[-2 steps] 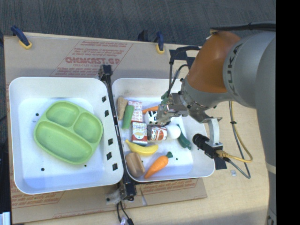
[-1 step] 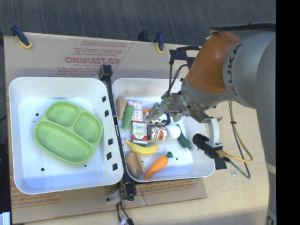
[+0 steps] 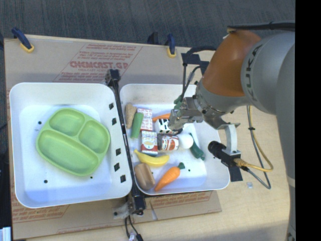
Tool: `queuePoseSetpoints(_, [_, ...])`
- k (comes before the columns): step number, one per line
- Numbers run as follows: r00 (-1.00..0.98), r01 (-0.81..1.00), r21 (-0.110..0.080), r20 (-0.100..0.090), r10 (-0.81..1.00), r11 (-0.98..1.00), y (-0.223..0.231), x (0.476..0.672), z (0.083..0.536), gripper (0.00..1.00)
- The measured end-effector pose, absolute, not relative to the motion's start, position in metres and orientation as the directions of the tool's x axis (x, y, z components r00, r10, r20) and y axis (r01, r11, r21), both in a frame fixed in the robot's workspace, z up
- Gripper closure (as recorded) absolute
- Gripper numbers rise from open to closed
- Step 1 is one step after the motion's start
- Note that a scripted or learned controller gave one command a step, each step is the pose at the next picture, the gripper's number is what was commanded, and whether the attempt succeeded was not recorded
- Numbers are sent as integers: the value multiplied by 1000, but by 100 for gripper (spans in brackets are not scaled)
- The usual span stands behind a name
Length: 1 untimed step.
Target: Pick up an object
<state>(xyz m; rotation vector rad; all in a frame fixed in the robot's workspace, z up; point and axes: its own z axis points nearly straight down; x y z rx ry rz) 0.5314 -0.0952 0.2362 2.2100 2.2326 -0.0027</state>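
The tool (image 3: 173, 126) hangs low in the right bin (image 3: 216, 177), directly over a small can (image 3: 169, 143) lying beside a white egg (image 3: 186, 141); whether it is spread or pressed together I cannot tell. Around it lie a banana (image 3: 152, 159), a carrot (image 3: 168, 178), a juice carton (image 3: 148, 140) and a green cucumber (image 3: 136, 125). The left bin (image 3: 22, 185) holds a green divided plate (image 3: 73, 140).

A light green divided plate (image 3: 73, 140) sits in a white bin (image 3: 20, 134). Alongside: a yellow banana (image 3: 152, 158), an orange carrot (image 3: 167, 178) with green top, a white egg (image 3: 186, 141).
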Motion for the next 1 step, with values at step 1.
queuePoseSetpoints(1, [-8,1000,-2,-1,1000,8,-67,476,240,100])
